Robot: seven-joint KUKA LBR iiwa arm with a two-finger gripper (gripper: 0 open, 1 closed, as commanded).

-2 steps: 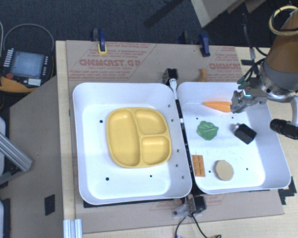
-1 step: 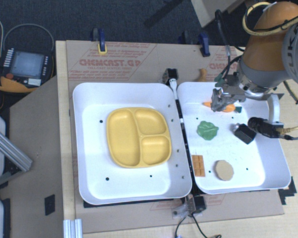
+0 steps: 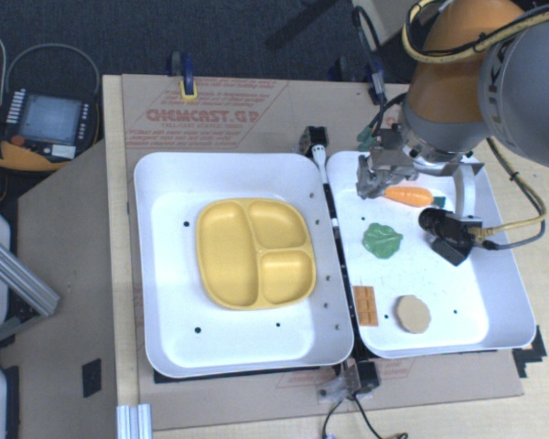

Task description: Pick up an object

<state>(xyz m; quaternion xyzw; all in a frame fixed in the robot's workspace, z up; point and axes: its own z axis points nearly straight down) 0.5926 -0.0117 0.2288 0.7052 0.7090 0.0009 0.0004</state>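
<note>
- Yellow divided plate point(image 3: 254, 251) sits in the bin well left of your pincer point(image 3: 373, 183).
- Green leaf piece point(image 3: 382, 240) lies just below pincer.
- Tan round disc point(image 3: 413, 314) further below.
- Orange carrot point(image 3: 409, 195) right beside pincer, touching or not: can't tell.
- Pincer state: can't tell.

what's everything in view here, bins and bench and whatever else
bins: 2, white, side by side on the bench
divided plate: 1, yellow, in the left bin
carrot: 1, orange, far end of the right bin
leafy toy: 1, green, middle of the right bin
round disc: 1, tan, near end of the right bin
small block: 1, brown, near left side of the right bin
handheld screen: 1, black and orange, left of the bench
arm: 1, grey with orange band, over the right bin
gripper: 1, metal, beside the carrot
</note>
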